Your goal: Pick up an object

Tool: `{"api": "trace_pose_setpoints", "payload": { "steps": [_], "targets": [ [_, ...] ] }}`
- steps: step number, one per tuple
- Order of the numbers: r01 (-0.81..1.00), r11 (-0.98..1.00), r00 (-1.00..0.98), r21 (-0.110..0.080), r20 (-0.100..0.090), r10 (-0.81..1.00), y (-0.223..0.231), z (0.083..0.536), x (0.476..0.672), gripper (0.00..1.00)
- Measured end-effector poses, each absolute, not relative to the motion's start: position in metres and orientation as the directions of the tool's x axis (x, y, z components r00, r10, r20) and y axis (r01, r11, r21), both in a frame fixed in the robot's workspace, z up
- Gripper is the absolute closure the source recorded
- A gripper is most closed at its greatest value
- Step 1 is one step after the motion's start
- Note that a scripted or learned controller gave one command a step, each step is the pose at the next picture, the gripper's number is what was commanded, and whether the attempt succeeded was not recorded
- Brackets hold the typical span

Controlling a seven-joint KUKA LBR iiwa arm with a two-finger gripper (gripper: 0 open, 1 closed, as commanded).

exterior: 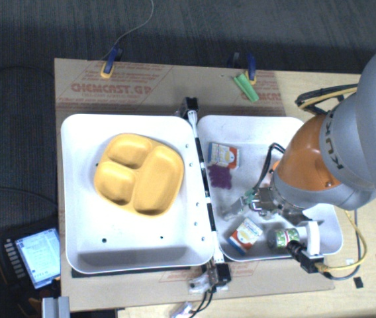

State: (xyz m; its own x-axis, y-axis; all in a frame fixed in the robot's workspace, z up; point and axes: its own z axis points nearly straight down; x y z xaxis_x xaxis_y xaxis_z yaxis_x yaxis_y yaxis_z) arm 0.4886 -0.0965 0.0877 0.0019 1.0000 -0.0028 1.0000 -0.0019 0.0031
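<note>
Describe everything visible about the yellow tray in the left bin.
The yellow tray is a rounded, three-compartment dish with two smaller wells on its left side and one larger well on its right. It looks like smooth moulded plastic, uniformly mustard yellow, with soft raised ridges between the wells. It lies open side up on the floor of the left bin, turned slightly askew, roughly central and toward the far side. Nothing lies in it or touches it apart from the bin floor.
</note>
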Motion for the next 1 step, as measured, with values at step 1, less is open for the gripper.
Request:
{"api": "trace_pose_setpoints", "payload": {
  "steps": [1],
  "targets": [
    [1.0,-0.002,0.002,0.008,-0.003,1.0,-0.0966,0.0986,0.4906,1.0]
  ]
}}
